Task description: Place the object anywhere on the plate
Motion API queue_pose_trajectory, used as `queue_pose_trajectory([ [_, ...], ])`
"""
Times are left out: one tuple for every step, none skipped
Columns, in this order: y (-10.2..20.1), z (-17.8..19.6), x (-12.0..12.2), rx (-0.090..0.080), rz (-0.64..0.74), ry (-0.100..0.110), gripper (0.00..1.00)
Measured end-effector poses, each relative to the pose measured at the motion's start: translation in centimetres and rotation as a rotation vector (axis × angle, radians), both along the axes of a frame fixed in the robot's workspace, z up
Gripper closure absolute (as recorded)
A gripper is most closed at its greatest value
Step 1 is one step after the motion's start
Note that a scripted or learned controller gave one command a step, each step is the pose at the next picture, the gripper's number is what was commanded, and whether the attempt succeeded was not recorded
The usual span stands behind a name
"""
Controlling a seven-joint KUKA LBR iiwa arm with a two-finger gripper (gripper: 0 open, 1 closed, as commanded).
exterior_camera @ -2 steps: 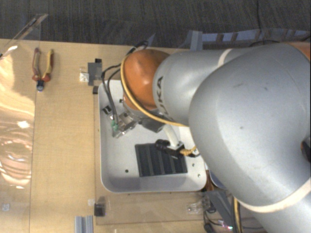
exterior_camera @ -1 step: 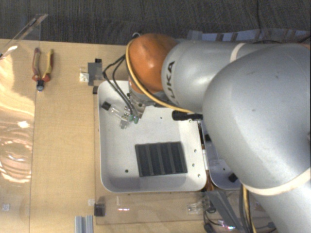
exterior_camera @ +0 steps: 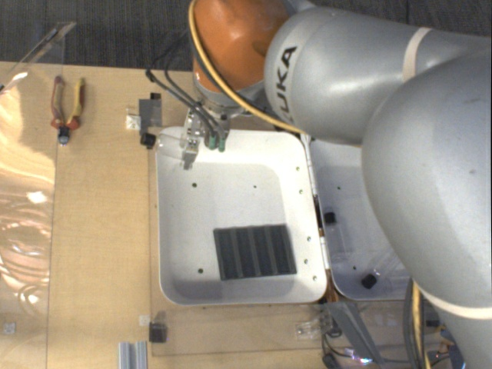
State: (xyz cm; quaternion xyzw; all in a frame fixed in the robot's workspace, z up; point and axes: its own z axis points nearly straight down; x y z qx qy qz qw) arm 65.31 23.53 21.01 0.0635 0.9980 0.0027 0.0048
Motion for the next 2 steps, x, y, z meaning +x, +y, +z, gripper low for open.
queue_pose_trajectory([
  [0.0,-4.0,0.5,0.000,-0.406,0.006,1.00],
  [-1.1,-8.9,1.4,-0.009,0.075,-0.015,1.00],
])
